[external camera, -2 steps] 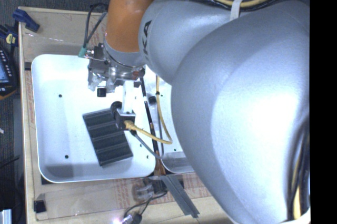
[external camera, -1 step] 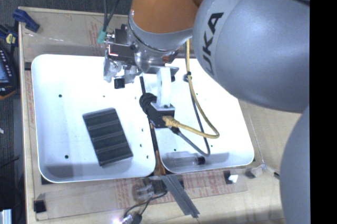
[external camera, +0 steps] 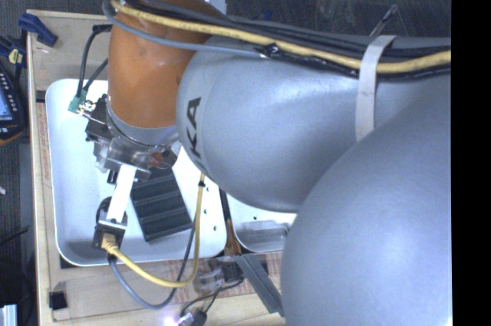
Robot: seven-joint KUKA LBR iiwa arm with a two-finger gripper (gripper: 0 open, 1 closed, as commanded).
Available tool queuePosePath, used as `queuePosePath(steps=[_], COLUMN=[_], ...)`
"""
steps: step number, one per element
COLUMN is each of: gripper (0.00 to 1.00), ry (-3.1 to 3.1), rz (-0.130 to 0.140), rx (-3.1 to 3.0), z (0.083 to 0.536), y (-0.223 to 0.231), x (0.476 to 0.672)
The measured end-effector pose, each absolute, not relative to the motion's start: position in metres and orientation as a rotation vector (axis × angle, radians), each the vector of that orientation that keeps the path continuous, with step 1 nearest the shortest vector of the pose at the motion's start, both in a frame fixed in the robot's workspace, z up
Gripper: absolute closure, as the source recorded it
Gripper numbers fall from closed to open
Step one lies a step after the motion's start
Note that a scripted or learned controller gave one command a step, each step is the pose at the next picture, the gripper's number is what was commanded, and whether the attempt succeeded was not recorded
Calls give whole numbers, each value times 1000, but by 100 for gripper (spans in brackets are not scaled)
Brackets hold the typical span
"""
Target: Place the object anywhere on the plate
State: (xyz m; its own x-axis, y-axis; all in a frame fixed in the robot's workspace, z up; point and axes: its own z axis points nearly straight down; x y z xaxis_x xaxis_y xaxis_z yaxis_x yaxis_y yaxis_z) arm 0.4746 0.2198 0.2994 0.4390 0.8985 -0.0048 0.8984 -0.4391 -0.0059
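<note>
Arm (external camera: 307, 133): smooth grey casing with black lettering, an orange band (external camera: 146, 64) above the wrist. A yellow cable (external camera: 307, 52) and black cables run along the top, held by a pale strap (external camera: 368, 79). Below the band, a ribbed black block (external camera: 159, 208).

We see a pale wooden surface (external camera: 77, 290) carrying two shallow white bins: the left bin (external camera: 65, 163) and the right bin (external camera: 257, 238), side by side.
</note>
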Motion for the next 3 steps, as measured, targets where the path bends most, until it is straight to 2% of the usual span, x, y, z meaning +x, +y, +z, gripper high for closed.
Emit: queuePosePath(steps=[1,2,3], gripper=[100,100,100], ry=[-1276,-1229,-644], rz=[-6,9,5], rx=[-2871,-2890,-3075], z=[431,378,288], y=[218,152,211], x=[476,476,476])
